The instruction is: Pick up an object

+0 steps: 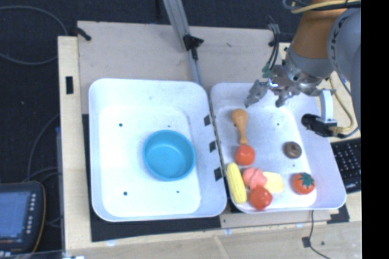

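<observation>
Now the gripper (271,93) hangs over the right bin's (322,191) far end, fingers spread apart and holding nothing. Nearest below lies the drumstick (240,122), its long axis running toward the bin's near side.

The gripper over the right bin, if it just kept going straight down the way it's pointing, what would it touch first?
Probably bare floor of the right bin. The gripper hangs open near the bin's far end, and the drumstick lies slightly nearer the camera; depth is hard to judge.
</observation>
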You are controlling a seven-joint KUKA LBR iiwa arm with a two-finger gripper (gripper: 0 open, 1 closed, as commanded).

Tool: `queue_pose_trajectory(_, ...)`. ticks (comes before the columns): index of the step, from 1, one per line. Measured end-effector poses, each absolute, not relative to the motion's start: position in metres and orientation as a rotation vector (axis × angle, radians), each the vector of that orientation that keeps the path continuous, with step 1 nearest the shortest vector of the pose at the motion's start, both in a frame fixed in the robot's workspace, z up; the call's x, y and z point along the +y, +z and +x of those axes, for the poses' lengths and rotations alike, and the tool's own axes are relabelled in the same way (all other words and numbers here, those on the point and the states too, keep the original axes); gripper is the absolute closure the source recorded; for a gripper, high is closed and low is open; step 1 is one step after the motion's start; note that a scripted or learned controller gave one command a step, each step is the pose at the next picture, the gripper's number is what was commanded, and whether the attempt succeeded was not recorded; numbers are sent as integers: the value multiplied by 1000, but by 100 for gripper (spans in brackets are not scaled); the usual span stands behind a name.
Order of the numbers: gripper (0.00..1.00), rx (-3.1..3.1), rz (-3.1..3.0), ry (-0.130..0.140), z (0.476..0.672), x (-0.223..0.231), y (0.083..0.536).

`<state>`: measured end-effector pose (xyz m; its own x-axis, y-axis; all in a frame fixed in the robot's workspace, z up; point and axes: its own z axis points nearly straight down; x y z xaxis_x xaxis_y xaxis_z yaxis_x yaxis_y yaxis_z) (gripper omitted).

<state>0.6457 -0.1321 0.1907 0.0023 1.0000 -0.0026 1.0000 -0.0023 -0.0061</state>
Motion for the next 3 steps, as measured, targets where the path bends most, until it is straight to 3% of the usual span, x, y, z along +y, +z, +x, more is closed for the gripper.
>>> queue_pose_trajectory(1,0,-2215,-2226,9,649,-139,129)
queue_pose_trajectory(2,100,-2217,-2232,-4,652,-140,147)
queue_pose_trajectory(3,100,-2217,-2229,-6,648,-139,213)
